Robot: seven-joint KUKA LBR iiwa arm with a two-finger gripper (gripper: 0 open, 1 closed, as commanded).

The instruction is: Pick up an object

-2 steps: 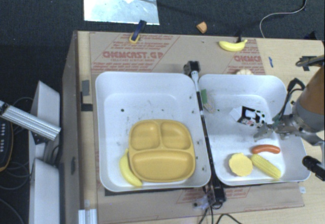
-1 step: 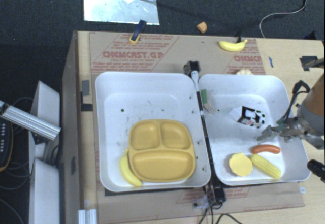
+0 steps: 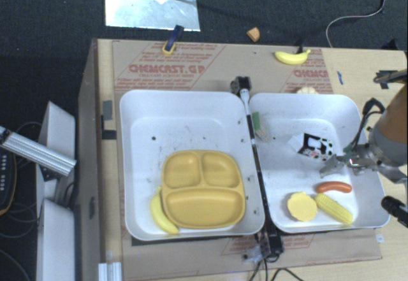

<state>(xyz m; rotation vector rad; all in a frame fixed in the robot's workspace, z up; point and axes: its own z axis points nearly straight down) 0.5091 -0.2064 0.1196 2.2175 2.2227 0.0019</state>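
Note:
My gripper [image 3: 338, 162] hangs low over the right bin [image 3: 280, 114], near its right wall, with the arm coming in from the right edge. Its dark fingertips sit just right of a white card with black markings [image 3: 312, 144] and just above a red hot dog [image 3: 334, 187]. Below that lie a corn cob [image 3: 334, 207] and a round yellow piece [image 3: 301, 206]. A small green item [image 3: 256, 122] rests by the bin's left wall. In the left bin [image 3: 146, 114] a yellow divided tray [image 3: 203, 187] lies beside a banana [image 3: 161, 214].
Another banana [image 3: 292, 55] lies on the cardboard behind the right bin, with a pale object [image 3: 307, 90] at that bin's far rim. A black clamp [image 3: 242, 86] sits where the bins meet. A cable [image 3: 366, 117] loops near the arm.

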